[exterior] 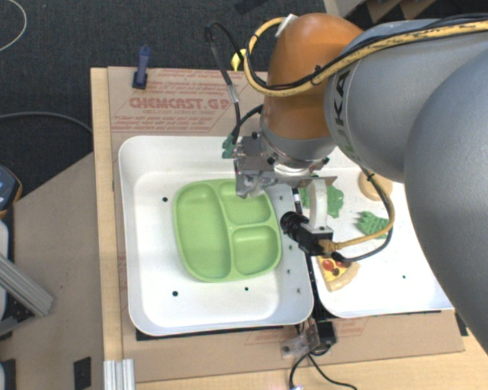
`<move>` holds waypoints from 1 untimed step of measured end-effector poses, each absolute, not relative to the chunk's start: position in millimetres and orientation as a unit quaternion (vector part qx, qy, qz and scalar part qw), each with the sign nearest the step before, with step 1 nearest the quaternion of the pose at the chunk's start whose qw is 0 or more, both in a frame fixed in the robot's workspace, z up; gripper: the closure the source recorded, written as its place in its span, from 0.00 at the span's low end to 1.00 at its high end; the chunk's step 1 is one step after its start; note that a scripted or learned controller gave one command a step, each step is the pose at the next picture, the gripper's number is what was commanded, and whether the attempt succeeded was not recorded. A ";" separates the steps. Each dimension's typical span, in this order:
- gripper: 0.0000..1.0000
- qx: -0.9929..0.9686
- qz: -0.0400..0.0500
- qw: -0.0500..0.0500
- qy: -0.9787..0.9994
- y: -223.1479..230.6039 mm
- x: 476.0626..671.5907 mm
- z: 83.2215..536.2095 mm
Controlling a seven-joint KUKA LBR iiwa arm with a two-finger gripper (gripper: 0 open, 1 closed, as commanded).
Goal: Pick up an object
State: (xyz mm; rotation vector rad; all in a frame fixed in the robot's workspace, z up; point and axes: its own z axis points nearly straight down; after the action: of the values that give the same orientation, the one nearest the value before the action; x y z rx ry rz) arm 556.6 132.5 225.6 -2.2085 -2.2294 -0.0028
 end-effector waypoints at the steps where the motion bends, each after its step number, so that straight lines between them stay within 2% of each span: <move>1: 1.00 -0.706 -0.009 -0.005 -0.708 119.0 523.6 430.0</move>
State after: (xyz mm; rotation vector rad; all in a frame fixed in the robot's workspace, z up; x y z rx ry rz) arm 523.6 119.0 430.0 -2.2259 -2.2307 -0.0286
